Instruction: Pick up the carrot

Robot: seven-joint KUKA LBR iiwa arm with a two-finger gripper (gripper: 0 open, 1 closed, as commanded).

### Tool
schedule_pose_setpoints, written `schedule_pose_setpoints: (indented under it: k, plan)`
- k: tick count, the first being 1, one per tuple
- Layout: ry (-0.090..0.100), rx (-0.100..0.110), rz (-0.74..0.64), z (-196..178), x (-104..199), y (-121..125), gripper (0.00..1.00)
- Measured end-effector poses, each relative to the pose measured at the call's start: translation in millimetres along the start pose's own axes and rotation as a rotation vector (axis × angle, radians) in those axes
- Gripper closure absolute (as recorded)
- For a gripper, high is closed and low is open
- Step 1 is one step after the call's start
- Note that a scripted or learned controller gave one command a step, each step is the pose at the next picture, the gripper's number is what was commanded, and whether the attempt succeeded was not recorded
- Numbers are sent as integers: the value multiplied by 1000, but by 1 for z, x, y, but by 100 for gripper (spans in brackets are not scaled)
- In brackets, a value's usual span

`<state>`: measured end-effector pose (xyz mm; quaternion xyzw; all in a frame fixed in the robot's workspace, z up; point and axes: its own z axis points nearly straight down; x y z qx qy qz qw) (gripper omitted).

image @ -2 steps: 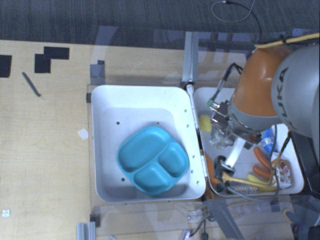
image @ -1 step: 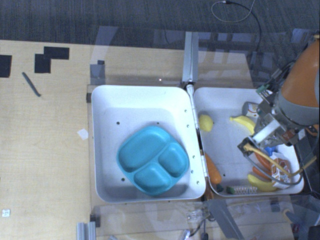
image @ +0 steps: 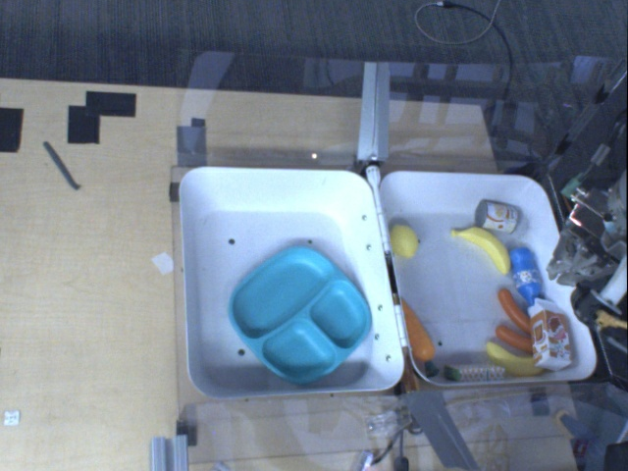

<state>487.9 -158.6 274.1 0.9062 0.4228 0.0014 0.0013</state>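
Carrot (image: 419, 334): one, orange, lying in the right bin (image: 446, 196) against its left wall, near the lower left corner. Long axis runs roughly up and down the view with a slight lean; the upper end sits by the wall between the bins, the lower end angles a little toward the bin's middle. Which end is the tip cannot be told from this view.

Gripper (image: 581, 253): at the right edge of the view, above the right bin's right rim, well apart from the carrot. It shows as a dark, cluttered shape; whether it stands apart or together cannot be told. Nothing is seen held in it.

Bins: two, white and shallow, side by side.

Left bin (image: 206, 214): holds one blue plate (image: 300, 312) with three compartments, set toward the lower middle.

Right bin, count by kind:
- Lemon (image: 403, 240): one, yellow, near the left wall, above the carrot.
- Banana (image: 485, 247): one at upper middle, curved; a second yellow piece (image: 511, 358) at the lower right, likely another banana.
- Can (image: 497, 216): one, lying near the top right.
- Bottle (image: 526, 275): one, blue, just below the upper banana.
- Sausages (image: 514, 310): two, orange-red, near the lower right.
- Carton (image: 551, 338): one small, red and white, at the lower right corner.

Bench (image: 88, 292): pale wood, with black tape marks (image: 98, 116) at the upper left.
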Motion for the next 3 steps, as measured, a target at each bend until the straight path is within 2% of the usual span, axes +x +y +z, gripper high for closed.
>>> schedule_pose_setpoints:
  k: [1,2,3]
  plan:
    - [-1,3,-72,123,35,-31,100]
    - [1,1,-55,89,100,-84,100]
    - [-1,3,306,90,133,-88,100]
